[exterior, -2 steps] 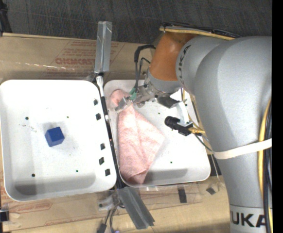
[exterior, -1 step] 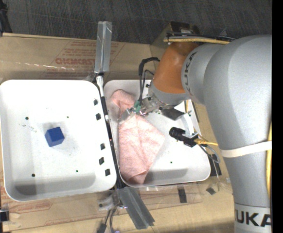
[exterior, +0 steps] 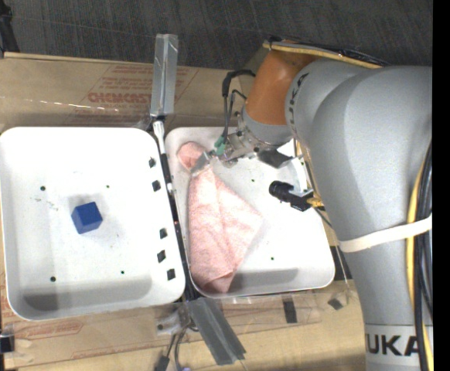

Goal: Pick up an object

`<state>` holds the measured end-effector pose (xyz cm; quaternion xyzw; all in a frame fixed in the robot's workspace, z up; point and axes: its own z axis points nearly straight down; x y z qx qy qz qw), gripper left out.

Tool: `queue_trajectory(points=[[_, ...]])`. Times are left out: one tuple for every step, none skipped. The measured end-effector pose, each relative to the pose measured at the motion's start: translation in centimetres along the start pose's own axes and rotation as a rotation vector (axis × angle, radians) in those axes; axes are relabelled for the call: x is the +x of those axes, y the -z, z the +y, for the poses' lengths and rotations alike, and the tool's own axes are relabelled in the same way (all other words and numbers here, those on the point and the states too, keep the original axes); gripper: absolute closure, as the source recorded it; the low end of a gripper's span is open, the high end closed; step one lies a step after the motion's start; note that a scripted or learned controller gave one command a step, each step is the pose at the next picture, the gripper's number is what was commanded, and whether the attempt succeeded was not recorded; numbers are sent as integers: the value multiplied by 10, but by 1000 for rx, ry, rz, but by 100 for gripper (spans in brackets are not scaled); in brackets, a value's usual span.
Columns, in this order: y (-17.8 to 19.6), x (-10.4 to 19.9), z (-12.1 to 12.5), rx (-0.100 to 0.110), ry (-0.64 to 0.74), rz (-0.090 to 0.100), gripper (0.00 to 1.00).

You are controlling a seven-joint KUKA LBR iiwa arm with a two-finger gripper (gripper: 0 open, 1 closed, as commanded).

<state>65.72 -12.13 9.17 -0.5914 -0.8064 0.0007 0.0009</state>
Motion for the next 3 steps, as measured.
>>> queue_trajectory(points=[[0, 29, -24, 1, 40, 1, 0], [9, 28, -24, 3, 43, 1, 100], [100, 75, -4, 0, -64, 0, 100]])
